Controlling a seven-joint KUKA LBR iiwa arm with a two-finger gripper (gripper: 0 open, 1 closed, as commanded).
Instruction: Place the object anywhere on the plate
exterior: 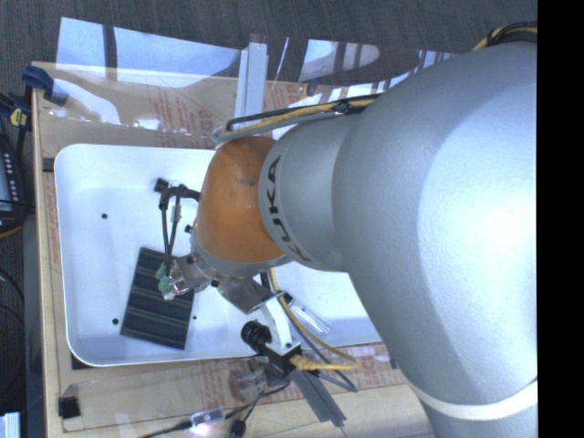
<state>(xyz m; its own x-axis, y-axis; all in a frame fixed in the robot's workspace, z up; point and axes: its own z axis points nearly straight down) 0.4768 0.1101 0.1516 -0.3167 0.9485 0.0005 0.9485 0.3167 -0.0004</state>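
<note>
The claw (173,281) hangs low over the upper right corner of a dark ribbed slab (157,301); I cannot tell its state, the wrist hiding it. That slab, lying flat in the white bin (78,245) toward the lower left, looks like the plate. The object cannot be made out. Judging so, release seems the step in hand; the next move calls for a clean lift away.
</note>
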